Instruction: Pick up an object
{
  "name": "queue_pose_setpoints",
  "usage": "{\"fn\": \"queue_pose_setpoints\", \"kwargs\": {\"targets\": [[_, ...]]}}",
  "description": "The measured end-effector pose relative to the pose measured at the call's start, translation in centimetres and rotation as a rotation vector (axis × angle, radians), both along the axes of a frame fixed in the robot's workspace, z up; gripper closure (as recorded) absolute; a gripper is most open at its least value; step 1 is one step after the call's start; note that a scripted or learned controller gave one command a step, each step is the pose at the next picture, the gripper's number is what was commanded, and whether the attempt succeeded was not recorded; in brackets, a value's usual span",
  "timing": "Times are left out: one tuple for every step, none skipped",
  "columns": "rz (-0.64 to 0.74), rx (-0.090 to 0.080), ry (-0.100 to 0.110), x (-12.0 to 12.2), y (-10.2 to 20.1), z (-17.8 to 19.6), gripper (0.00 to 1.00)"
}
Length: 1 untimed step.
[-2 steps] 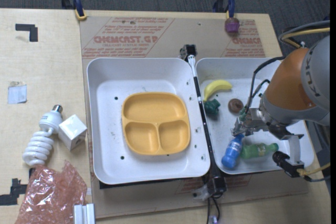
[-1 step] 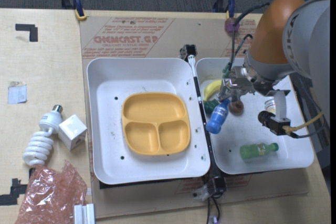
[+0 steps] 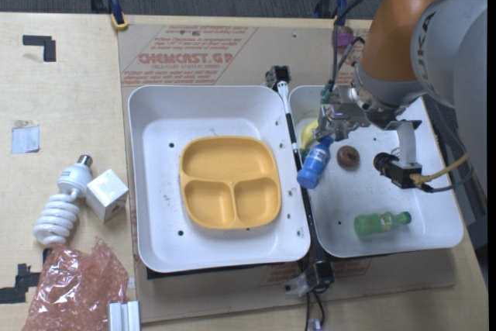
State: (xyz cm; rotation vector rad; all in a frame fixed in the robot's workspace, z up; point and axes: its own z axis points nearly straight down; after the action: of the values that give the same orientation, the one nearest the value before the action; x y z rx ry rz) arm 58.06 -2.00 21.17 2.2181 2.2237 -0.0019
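Over the right-hand bin (image 3: 434, 232), near its left wall: gripper (image 3: 332, 128), with a blue bottle (image 3: 314, 163) hanging tilted directly beneath it, cap end uppermost at the fingers. The bottle looks pinched at its top, body slanting down-left across the seam between the two bins; the exact spread of the fingers is hard to read, narrow at most.

Risk, as judged: the hold sits high on one end, so the bottle could swing or slip free, and its low end could catch the bin wall on a sideways move.

Other contents, right bin: yellow item (image 3: 308, 132) just left of the gripper, partly hidden; small brown round piece (image 3: 348, 157) just right of the bottle; green bottle (image 3: 380, 222) lying on its side, well apart, toward the near edge.

Left bin (image 3: 155, 244): yellow divided tray (image 3: 230, 182), centred.

Surface left of the bins: spiral light bulb (image 3: 62, 205), small white cube (image 3: 107, 194).
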Motion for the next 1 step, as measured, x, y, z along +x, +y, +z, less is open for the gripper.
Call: {"fn": "queue_pose_setpoints", "kwargs": {"targets": [[0.003,-0.002,0.0,0.05,-0.02,0.95,1.0]]}}
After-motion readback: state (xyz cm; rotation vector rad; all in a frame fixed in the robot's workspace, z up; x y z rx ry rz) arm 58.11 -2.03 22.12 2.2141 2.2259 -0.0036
